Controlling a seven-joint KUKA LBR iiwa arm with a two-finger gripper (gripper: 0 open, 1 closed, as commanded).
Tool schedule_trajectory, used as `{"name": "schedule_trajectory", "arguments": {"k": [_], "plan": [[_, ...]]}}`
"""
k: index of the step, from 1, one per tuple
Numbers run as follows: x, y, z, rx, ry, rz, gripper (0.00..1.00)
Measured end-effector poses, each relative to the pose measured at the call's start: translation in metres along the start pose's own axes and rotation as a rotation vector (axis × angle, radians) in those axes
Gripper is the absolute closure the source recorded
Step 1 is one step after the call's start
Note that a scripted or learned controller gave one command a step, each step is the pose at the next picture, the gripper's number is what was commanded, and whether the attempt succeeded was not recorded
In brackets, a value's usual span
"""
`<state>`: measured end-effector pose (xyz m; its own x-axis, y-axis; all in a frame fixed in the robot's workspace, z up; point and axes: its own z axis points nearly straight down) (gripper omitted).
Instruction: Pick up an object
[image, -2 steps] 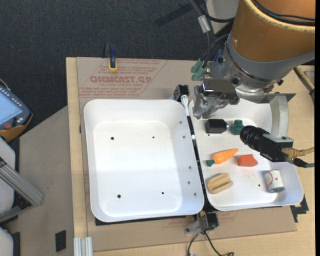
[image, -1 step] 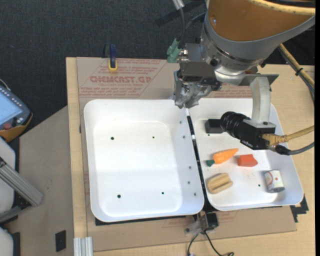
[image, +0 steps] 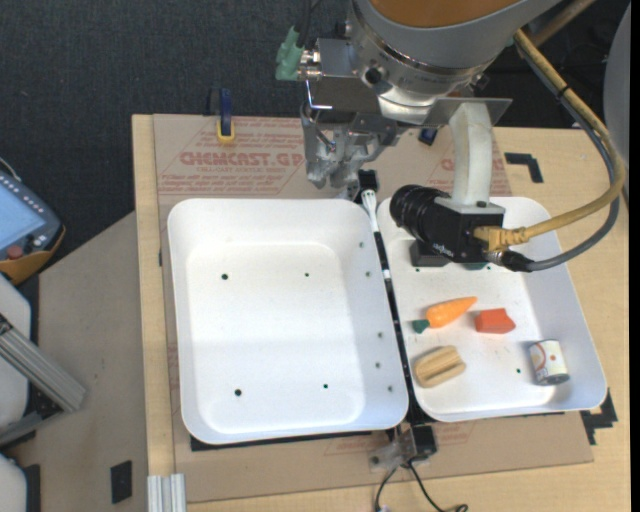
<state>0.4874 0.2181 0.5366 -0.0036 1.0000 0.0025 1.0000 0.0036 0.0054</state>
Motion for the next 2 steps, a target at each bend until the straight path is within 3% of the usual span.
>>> {"name": "schedule_trajectory", "arguments": {"k": [2], "plan": [[0.006, 0.039, 0.002, 0.002, -0.002, 0.005, 1.00]]}}
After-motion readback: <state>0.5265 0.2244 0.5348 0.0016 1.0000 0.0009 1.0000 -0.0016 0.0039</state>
